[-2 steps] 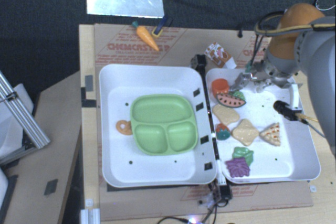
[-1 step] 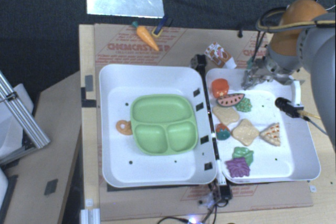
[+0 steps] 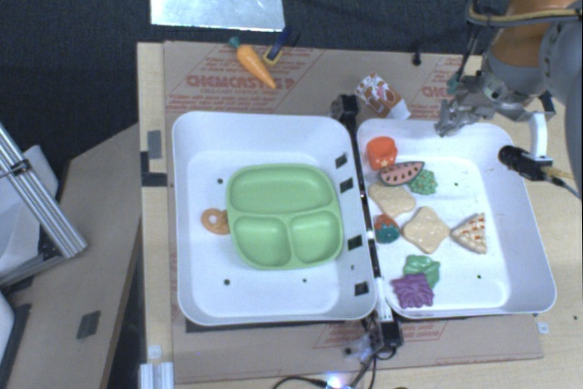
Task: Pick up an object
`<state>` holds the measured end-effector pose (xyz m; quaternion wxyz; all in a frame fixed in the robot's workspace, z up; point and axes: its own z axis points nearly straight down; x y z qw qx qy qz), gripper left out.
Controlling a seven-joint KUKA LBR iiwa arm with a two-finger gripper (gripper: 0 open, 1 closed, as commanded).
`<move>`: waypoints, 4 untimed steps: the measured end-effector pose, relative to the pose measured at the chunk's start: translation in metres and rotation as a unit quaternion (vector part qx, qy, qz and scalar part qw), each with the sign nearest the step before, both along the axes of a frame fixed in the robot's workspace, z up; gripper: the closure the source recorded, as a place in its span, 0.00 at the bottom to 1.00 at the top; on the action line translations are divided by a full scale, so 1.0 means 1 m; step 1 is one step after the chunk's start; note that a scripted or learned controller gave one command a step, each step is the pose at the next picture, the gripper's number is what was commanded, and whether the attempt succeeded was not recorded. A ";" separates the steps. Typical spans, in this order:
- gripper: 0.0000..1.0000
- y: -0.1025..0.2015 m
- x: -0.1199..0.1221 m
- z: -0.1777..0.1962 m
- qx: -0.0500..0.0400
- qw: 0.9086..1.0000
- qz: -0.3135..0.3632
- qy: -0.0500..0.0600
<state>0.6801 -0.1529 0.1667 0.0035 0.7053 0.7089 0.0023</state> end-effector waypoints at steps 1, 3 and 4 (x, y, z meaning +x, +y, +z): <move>1.00 0.000 0.002 0.055 0.000 1.000 0.001 0.000; 1.00 0.081 -0.052 0.067 0.002 1.000 0.002 0.004; 1.00 0.073 -0.051 0.047 0.001 1.000 -0.002 0.004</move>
